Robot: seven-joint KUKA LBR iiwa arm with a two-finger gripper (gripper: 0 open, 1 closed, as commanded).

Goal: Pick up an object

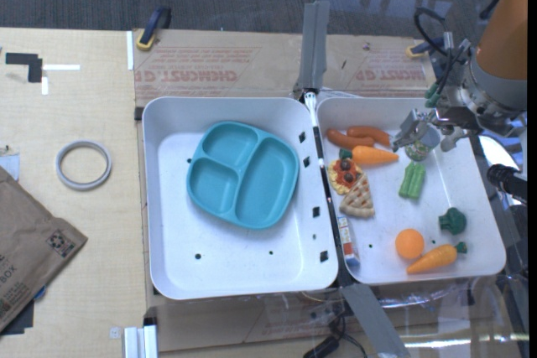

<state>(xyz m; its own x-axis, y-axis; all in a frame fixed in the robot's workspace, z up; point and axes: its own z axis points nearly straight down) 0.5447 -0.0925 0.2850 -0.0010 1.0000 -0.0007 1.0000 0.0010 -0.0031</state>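
- The arm (509, 29) runs off the upper right edge of the frame; I see just its orange band and grey wrist.
- The gripper (418, 138) is a blur of grey metal over the right bin's (478, 264) upper part. I cannot tell how the jaws stand, or whether anything sits between them.
- A brown cardboard box (29, 251) is cut off at the lower left corner of the bench (75, 88).
- Small flat item (349, 247) by the right bin's left wall: too small to identify.
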